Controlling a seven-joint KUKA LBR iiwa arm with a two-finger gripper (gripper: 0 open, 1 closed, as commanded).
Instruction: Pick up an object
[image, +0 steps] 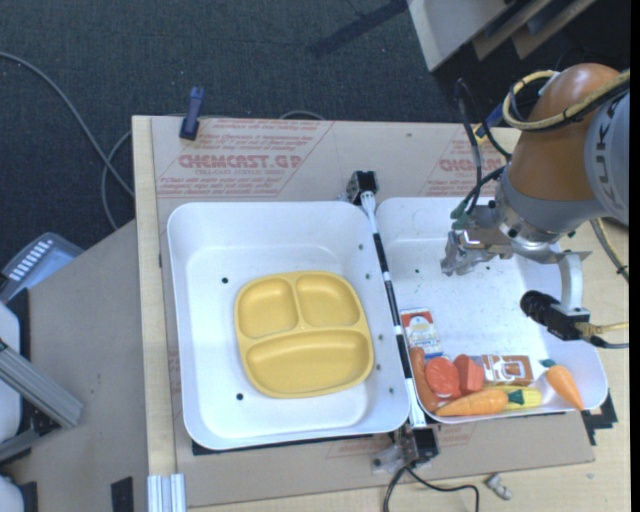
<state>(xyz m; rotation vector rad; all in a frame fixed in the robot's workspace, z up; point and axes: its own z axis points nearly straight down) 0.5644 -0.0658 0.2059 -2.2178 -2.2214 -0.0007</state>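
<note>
Arm over the right bin, toy food below it.

The pincer (468, 255) hangs above the right bin (480, 310) floor; whether it is wide or narrow I cannot tell. Carrots (472, 403), a tomato (441, 377) and small cartons (420, 331) cluster along the near edge. A yellow divided plate (303, 332) lies in the left bin (200, 290).

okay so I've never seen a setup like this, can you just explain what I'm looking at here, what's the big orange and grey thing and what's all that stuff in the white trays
The orange and grey thing is a robot arm reaching in from the right. At its end is a pincer for grabbing objects. One camera looks down on the bench at a slant.

Two shallow white bins sit side by side. The left bin holds a yellow divided plate. The right bin holds toy food along its near edge: a tomato, two carrots and small printed packets.

The pincer hangs over a bare part of the right bin, with nothing visible between its fingers.
</note>
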